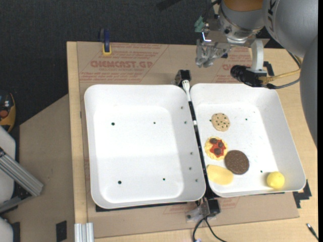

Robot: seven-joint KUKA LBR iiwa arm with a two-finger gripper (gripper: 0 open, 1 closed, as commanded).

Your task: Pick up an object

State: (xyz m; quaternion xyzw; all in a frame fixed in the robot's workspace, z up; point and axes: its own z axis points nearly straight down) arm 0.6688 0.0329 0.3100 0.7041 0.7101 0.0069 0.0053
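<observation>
The end effector [208, 59] hangs high over the back edge of the worktop [126, 59], above the seam between the two bins, and whether it is open or closed I cannot tell from this angle. Nothing is seen in it. All the candidates sit in the right bin [287, 135]: a pale speckled cookie [220, 121] near the middle, below it a small pizza-like disc [216, 147] with red topping, a dark chocolate cookie [236, 162] just beside that, a flat yellow piece [220, 175] touching the front wall, and a little yellow ball [275, 180] off in the front corner. These look like light, stiff toy foods. The flat discs probably want a pinch across their rims; the ball stands taller but could well roll away.
</observation>
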